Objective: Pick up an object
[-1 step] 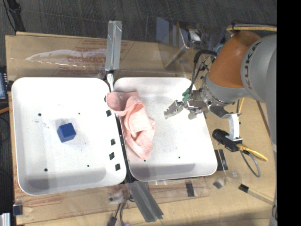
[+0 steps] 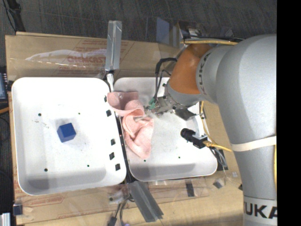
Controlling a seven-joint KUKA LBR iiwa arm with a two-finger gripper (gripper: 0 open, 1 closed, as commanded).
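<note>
Pink cloth [image 2: 135, 124] bunched in the right bin [image 2: 188, 166], gripper [image 2: 151, 108] at its edge, jaws' state indiscernible

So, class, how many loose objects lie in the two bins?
2: a blue cube in the left bin, a pink cloth in the right bin. The arm may hide more.

Dark grey ribbed carpet floor [image 2: 94, 8] across top of view, black cables at upper left corner. Flat brown cardboard sheet w/ faded red print [image 2: 61, 55] spread over bench top, reaching past bins on left & top. Pale wooden bench surface [image 2: 207, 206] along bottom & lower right. Grey metal bracket [image 2: 113, 46] upright at centre top, another grey metal strip [image 2: 146, 202] slanting at bottom centre. Even, soft lighting, weak shadows.
</note>
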